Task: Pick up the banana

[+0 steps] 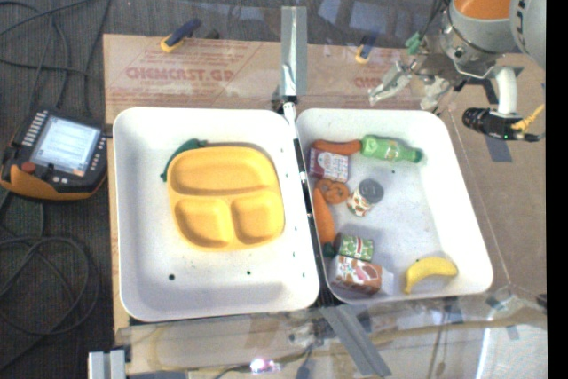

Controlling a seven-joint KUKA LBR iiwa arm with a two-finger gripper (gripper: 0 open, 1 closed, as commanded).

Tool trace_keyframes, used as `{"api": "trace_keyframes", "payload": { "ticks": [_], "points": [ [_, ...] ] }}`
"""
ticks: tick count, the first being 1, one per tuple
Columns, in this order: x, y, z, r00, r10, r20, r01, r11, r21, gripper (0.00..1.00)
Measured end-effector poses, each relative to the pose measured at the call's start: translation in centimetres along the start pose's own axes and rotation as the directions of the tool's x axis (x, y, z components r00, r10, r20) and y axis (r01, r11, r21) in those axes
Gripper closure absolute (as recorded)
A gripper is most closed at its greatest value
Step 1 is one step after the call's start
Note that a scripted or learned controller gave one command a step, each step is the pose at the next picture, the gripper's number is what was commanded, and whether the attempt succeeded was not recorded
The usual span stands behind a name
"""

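The yellow banana (430,271) lies in the front right corner of the right bin (461,191), curved and apart from the other items. My gripper (410,93) hangs above the bin's back rim, well behind the banana, under the orange-banded wrist. Its fingers are spread open and hold nothing.
The right bin also holds a green bottle (390,149), a red-white packet (328,164), a carrot (324,216), a small can (369,189), a green carton (356,246) and a red packet (356,276) just left of the banana. A yellow divided tray (229,195) sits in the left bin (142,262).
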State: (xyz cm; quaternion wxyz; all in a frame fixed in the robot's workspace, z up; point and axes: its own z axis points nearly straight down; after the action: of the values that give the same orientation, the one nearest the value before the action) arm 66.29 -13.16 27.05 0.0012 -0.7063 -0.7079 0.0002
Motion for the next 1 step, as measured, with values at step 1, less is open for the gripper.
{"api": "trace_keyframes", "payload": {
  "ticks": [1],
  "points": [
    [1.68,-8.44,17.61,0.999,0.035,0.000,-0.035,0.999,0.000,0.00]
  ]
}}
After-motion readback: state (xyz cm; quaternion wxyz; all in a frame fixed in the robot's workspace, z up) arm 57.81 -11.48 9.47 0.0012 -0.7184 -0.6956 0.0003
